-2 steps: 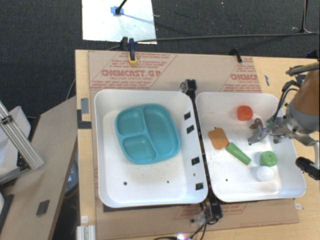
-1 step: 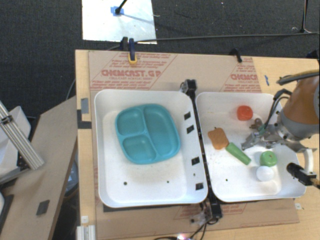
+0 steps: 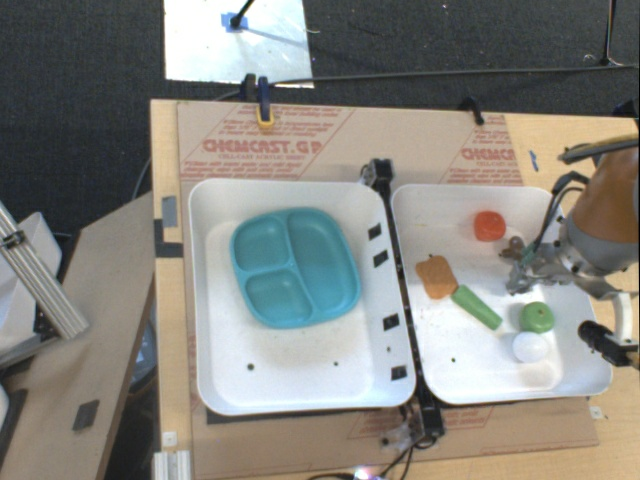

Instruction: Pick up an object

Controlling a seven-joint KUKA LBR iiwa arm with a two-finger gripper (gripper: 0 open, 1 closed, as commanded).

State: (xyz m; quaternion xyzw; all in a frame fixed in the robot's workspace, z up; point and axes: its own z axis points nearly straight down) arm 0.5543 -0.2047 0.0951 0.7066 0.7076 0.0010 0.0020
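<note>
While the arm (image 3: 605,208) leans in over the right bin (image 3: 440,368), its gripper (image 3: 522,268) hangs near the far right side; I cannot tell its state or whether it has anything. Nearby lie a red piece (image 3: 489,226), an orange spatula with green handle (image 3: 455,290), a green ball (image 3: 537,316) and a white ball (image 3: 530,347). A teal divided plate (image 3: 295,266) sits in the left bin (image 3: 215,368).

The desk (image 3: 165,268) is sitting under everything — it is light brown wood. A big brown sheet (image 3: 430,143) with red letters is lying flat on it. Two white bins are resting on that sheet, side by side and touching in the middle — the left bin (image 3: 215,368) and the right bin (image 3: 470,388). A blue and yellow clamp (image 3: 263,103) is gripping the desk's far edge.
</note>
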